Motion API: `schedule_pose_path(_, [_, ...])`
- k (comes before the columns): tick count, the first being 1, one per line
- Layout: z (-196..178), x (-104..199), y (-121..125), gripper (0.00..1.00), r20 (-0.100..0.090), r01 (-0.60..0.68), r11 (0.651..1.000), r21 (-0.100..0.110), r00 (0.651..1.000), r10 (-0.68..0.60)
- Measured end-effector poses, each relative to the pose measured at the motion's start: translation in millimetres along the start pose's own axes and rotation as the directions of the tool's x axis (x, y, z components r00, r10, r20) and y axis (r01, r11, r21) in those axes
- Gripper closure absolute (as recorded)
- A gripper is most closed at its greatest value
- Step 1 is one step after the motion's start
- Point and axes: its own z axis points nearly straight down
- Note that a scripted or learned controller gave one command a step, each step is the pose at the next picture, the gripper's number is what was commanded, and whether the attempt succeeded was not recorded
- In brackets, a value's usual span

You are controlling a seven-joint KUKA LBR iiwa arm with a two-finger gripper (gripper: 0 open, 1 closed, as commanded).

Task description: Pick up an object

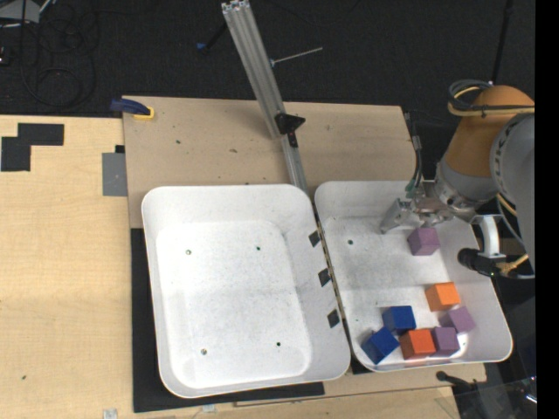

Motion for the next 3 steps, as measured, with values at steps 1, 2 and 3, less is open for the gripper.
schedule_pose_path(1, [-11, 0, 0, 1.00, 0.000, 0.001, 1.000, -0.001, 1.000, -0.001])
schedule_pose_path(2, [-56, -3, 6, 1.00, 0.002, -0.002, 1.000, -0.008, 1.000, 0.002])
schedule_pose_path(3, [-99, -5, 4, 1.00, 0.002, -0.002, 1.000, -0.008, 1.000, 0.002])
